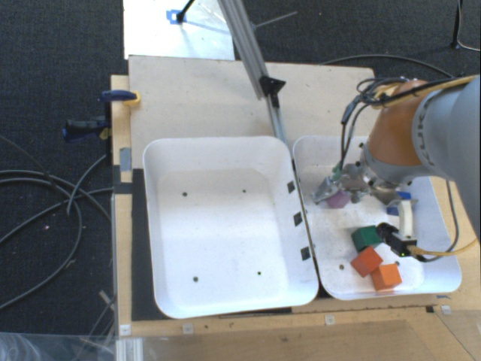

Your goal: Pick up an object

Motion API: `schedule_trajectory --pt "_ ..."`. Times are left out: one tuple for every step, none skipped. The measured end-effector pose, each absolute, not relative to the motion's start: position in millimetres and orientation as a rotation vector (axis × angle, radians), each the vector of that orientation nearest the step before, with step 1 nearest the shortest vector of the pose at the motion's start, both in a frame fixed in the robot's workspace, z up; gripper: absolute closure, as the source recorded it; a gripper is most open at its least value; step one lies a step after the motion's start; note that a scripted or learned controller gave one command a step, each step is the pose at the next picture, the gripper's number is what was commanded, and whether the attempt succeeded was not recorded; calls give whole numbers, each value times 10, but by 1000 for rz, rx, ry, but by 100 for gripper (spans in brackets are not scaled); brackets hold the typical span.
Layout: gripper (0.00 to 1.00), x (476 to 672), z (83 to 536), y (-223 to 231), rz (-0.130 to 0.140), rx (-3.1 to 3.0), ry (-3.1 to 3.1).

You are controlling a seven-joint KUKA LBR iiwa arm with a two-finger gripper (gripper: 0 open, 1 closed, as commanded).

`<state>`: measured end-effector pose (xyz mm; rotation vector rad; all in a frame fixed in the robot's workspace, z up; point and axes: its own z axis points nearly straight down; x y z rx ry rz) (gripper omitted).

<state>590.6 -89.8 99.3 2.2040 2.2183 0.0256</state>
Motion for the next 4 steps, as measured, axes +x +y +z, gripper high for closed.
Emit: schedule_trajectory --pt "100 5848 1022 -917 6 2214 2225" --pt "100 5857 1130 -916 10 2211 2226" --pt "0 5856 1126 -915 9 2211 2226" --pt "0 6384 904 -1023 5 2211 2225"
